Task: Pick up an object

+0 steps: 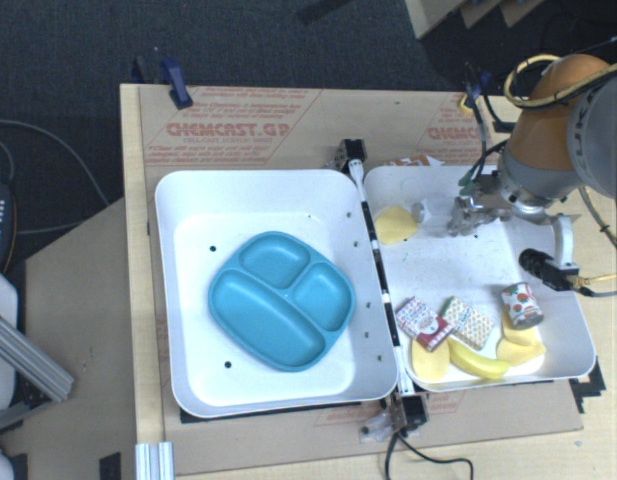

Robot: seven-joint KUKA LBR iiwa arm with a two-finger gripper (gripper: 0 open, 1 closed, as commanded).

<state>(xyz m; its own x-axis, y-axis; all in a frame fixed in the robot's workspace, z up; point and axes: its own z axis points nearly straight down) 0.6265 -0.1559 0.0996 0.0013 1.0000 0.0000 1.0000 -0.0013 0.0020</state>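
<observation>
Blue divided plate, perhaps plastic, in left bin

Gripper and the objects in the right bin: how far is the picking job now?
Done: the arm has reached over the right bin, and the gripper sits low at its far end. In hand: nothing visibly. Left: a grasp and lift; the yellow disc, banana and small can lie on the floor.

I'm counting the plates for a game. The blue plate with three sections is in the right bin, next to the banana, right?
Not quite. The camera view shows the blue plate with three sections alone in the left bin. The banana lies in the right bin.
</observation>
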